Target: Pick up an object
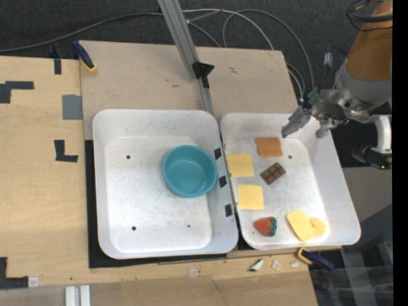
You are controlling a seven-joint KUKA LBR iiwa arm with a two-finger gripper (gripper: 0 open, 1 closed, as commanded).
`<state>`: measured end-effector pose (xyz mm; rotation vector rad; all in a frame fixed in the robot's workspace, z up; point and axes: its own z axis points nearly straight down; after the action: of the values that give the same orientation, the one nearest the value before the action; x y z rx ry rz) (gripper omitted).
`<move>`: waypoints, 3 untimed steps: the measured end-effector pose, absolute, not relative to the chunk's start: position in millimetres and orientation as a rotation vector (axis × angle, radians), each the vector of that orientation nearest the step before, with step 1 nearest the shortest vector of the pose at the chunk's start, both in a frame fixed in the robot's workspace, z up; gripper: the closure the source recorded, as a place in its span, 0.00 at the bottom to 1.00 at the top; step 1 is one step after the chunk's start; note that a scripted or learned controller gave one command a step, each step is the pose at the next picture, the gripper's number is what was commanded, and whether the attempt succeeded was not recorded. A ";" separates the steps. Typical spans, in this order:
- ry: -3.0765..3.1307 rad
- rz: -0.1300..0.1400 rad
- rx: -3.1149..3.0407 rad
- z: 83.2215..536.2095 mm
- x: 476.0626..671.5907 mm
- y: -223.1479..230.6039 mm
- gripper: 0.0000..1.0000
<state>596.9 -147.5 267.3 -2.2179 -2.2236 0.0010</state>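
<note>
Toast slice [268, 147]: nearest item, just below-left of the jaws in the right bin [331, 190], untouched.
Gripper [308, 125]: above the bin's upper right rim, jaws spread, nothing between them.
Chocolate piece [273, 173]: below the toast.
Cheese slices [240, 165] [250, 197]: further left.
Strawberry [266, 226]: far below.
Blue bowl [189, 171]: left bin [115, 171], well apart.

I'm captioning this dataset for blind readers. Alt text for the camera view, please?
A robot gripper hovers open above the right bin's far edge, holding nothing. That bin holds toy food; the left bin holds a teal bowl.
</note>
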 end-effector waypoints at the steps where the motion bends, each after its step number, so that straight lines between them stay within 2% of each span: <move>1: -2.224 0.001 -2.218 267.3 596.9 -147.5 0.00; 2: -2.218 0.009 -2.216 202.7 593.1 -147.6 0.00; 3: -2.219 0.008 -2.217 157.5 590.9 -152.0 0.00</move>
<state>590.9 -152.0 157.5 -2.2171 -2.2193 0.0077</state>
